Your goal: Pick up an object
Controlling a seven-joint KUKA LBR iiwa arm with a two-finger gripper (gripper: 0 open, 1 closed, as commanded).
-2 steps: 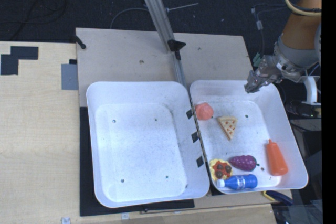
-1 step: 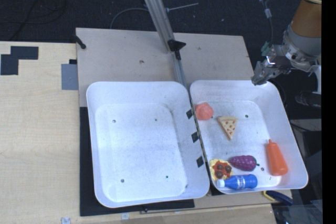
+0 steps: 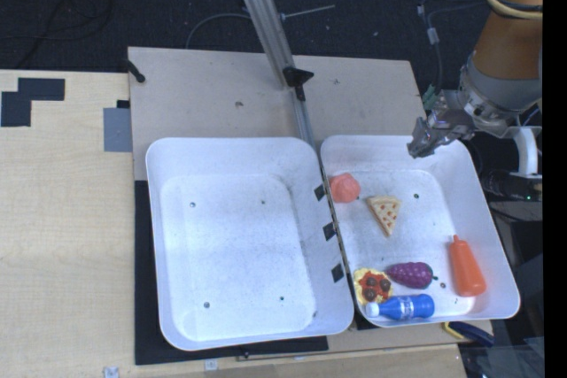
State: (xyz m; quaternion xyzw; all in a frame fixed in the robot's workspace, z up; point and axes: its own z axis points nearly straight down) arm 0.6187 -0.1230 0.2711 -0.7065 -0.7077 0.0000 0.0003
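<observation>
A blue bottle (image 3: 403,307) lies at the right bin's (image 3: 492,217) near edge, with one each of round toy (image 3: 373,285), purple grapes (image 3: 411,273), orange bottle (image 3: 465,266), pizza slice (image 3: 384,212) and pink ball (image 3: 345,187). No writing is legible. The gripper (image 3: 425,140) hovers over the far right corner.

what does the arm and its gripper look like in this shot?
The arm shows a wide orange-brown band above a grey wrist section with pale metal fittings. A yellowish cable loops at its top. The gripper is small, dark grey to black, with a blocky mechanical look. No markings are legible.
</observation>
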